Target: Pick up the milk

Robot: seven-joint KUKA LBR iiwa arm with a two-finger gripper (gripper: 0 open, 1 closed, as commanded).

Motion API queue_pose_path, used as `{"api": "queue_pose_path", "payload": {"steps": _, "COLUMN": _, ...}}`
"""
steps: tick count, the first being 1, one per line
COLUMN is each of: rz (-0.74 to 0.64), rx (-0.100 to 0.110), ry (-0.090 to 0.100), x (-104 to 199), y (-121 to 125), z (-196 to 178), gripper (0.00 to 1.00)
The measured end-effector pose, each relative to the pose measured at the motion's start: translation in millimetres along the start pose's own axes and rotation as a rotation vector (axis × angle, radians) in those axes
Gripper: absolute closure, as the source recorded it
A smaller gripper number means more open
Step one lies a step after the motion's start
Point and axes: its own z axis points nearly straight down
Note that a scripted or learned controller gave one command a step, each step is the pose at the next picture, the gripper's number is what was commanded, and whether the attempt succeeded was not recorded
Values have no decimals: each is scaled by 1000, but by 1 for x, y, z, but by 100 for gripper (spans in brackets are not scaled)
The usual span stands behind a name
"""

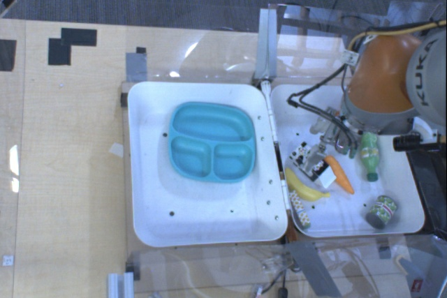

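Observation:
The milk [312,164], a small carton with black and white patches, lies tilted in the left half of the right bin [408,220]. It rests between a banana [304,185] and a carrot [340,174]. My gripper [330,144] hangs low just up and right of the carton, at or very near its upper end. The grey and orange arm [380,77] reaches in from the right above it. Whether the gripper touches the milk is not clear from this angle.
A green bottle [369,155] lies right of the carrot and a small can [382,211] sits near the bin's front right corner. A speckled item [299,209] lies along the front left wall. The left bin [150,220] holds a blue divided tray [211,140].

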Motion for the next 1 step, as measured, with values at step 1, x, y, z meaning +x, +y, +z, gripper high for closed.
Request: {"api": "queue_pose_path", "payload": {"steps": 1, "rz": 516, "rx": -11, "ry": -20, "x": -18, "y": 9, "z": 8, "gripper": 0}}
